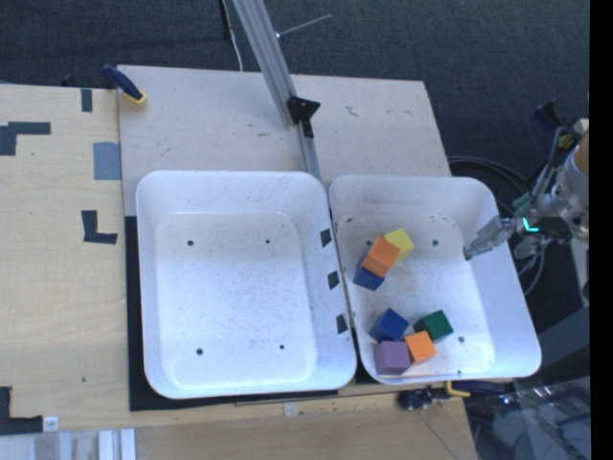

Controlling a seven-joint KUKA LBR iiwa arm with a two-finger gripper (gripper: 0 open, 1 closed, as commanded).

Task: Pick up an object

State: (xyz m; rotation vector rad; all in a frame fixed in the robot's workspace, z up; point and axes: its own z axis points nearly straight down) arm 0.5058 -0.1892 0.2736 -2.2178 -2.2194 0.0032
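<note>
The right bin (498, 300) holds several small blocks. An orange block (383, 255) lies against a yellow block (400, 241), with a blue block (368, 277) just below them. Nearer the front sit another blue block (390, 325), a green block (436, 325), a small orange block (420, 346) and a purple block (391, 356). My gripper (493, 236) hangs over the right rim of this bin, to the right of the yellow block and apart from every block. I see no block in it.
The left bin (153, 257) stands beside the right one, sharing a middle rim. A slanted metal pole (268, 56) crosses the bench behind the bins. Cables (536, 257) hang off the arm at the right edge.
</note>
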